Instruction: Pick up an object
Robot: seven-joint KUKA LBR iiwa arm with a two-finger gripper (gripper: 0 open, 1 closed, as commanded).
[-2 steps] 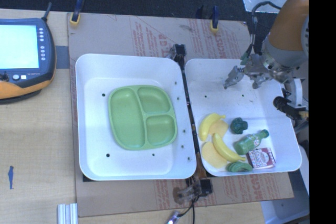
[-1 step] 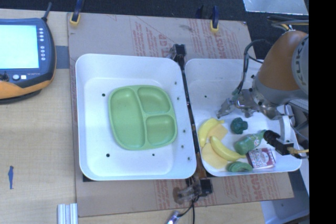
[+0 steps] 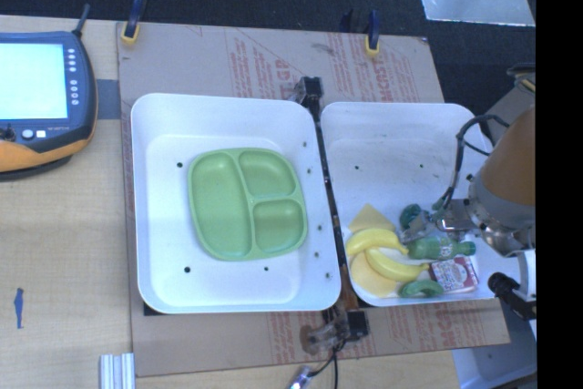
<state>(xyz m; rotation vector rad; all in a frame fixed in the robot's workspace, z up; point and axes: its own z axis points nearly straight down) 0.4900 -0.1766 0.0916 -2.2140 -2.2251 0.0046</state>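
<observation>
Several small things lie in the front part of the right bin (image 3: 392, 137): two yellow bananas (image 3: 381, 243), a pale yellow wedge (image 3: 368, 218), a green bottle-shaped toy (image 3: 439, 247), a dark green piece (image 3: 412, 216), a green ring-like piece (image 3: 421, 289) and a red and white packet (image 3: 455, 273). My gripper (image 3: 446, 221) reaches in from the right. It sits low over the pile, just above the green bottle-shaped toy and beside the dark green piece. The wrist hides what is directly beneath it.
The left bin (image 3: 159, 196) holds a light green divided plate (image 3: 246, 202). A teach pendant (image 3: 41, 96) lies on the bench at far left. Clamps (image 3: 372, 30) hold the cardboard at the back edge. The rear half of the right bin is bare white floor.
</observation>
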